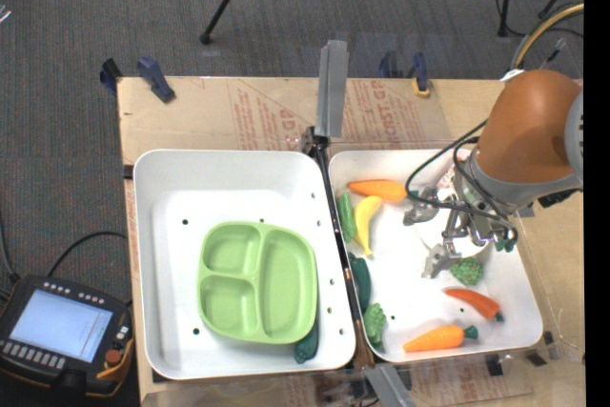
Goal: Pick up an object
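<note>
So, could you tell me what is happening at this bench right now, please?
The KUKA arm reaches into the right bin, its claw low over the white floor beside a broccoli floret. Toy vegetables lie around it: a banana, two carrots and a red chilli. The left bin holds a green divided plate.

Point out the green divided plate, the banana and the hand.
green divided plate (257, 281), camera view, on the ridge between its compartments.
banana (366, 222), camera view, middle of its yellow curve.
hand (456, 248), camera view, midway between the fingertips.
</note>
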Robot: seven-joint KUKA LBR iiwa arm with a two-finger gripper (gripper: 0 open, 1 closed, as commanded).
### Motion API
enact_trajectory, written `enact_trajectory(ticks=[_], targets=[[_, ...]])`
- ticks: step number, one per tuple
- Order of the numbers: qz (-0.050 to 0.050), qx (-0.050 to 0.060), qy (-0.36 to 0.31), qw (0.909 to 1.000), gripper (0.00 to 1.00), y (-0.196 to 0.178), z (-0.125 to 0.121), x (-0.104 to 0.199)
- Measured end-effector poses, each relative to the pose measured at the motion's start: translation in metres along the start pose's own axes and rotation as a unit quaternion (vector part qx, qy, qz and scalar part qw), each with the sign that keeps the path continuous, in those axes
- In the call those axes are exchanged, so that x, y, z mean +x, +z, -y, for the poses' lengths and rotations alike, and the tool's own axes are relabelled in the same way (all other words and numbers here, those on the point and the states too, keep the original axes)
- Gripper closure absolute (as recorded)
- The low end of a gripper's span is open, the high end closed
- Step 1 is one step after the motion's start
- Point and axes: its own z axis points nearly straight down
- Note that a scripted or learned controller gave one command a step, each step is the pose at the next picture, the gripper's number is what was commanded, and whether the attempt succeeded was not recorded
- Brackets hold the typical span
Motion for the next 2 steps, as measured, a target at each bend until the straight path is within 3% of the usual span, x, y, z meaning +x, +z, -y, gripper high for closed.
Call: enact_trajectory(ticks=[1,2], targets=[[0.004,0.001,-0.027,0.9996,0.0,0.064,0.042,0.054],[0.006,0.002,-0.057,0.9983,0.0,0.061,0.078,0.033]])
